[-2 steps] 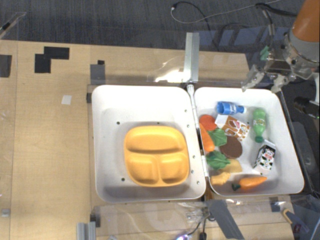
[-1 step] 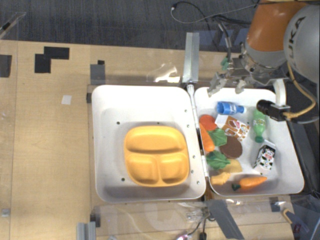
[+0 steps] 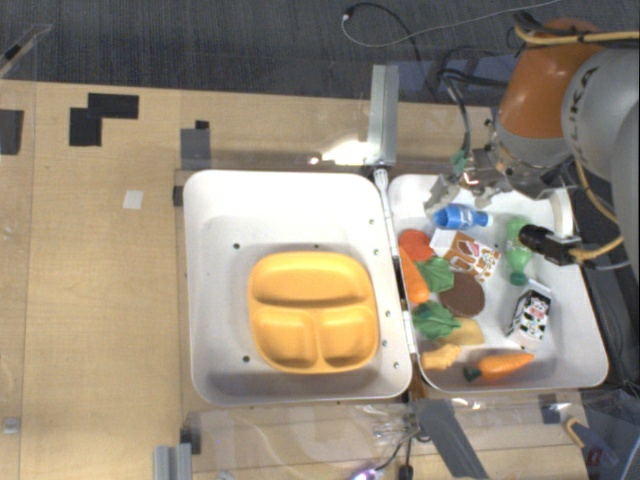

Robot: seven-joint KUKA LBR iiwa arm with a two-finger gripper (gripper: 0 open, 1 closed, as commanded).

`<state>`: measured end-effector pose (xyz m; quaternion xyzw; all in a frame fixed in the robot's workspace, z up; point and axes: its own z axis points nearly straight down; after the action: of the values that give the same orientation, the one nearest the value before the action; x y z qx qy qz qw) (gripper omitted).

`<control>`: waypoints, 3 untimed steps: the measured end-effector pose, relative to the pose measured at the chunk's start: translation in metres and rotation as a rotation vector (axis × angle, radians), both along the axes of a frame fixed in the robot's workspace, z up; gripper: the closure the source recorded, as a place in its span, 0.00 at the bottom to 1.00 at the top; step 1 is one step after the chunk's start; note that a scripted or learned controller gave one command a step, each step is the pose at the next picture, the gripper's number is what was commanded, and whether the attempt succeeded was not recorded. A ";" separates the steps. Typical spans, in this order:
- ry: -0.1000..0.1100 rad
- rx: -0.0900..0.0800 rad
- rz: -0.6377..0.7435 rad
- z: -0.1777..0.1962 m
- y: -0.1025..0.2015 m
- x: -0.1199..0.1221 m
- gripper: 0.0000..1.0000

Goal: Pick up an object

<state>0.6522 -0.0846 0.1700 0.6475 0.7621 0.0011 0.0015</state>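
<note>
The end effector (image 3: 452, 190) sits in the upper part of the right bin (image 3: 590, 353), at the upper right of the frame, its metal parts spread just above a small blue bottle (image 3: 463, 217). Whether its fingers are wide or narrow I cannot tell; nothing is seen gripped between them. Behind it the grey arm with its orange band (image 3: 535, 93) comes in from the right.

Just below the bottle lie a patterned packet (image 3: 473, 256), a red-orange piece (image 3: 416, 245), green leafy toys (image 3: 436, 273) and a brown disc (image 3: 463, 295). A green bottle (image 3: 517, 248) and a black-and-white carton (image 3: 531, 317) lie to the right, a carrot (image 3: 500, 366) at the bin's lower edge. The left bin (image 3: 215, 218) holds a yellow divided tray (image 3: 312, 308), well apart. Both bins rest on the counter (image 3: 90, 298).

This looks like the approach step, with the blue bottle the likeliest target. The next move calls for a descent centred over the bottle, straddling it without nudging the packet touching its lower side.
</note>
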 end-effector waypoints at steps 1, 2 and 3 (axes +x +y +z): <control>-0.011 -0.001 -0.022 -0.070 -0.012 -0.029 0.00; -0.022 -0.001 -0.065 -0.074 -0.057 -0.057 0.00; -0.006 -0.002 -0.054 0.052 -0.092 -0.002 0.00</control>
<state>0.6502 -0.1769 0.2219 0.6679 0.7443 0.0024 0.0043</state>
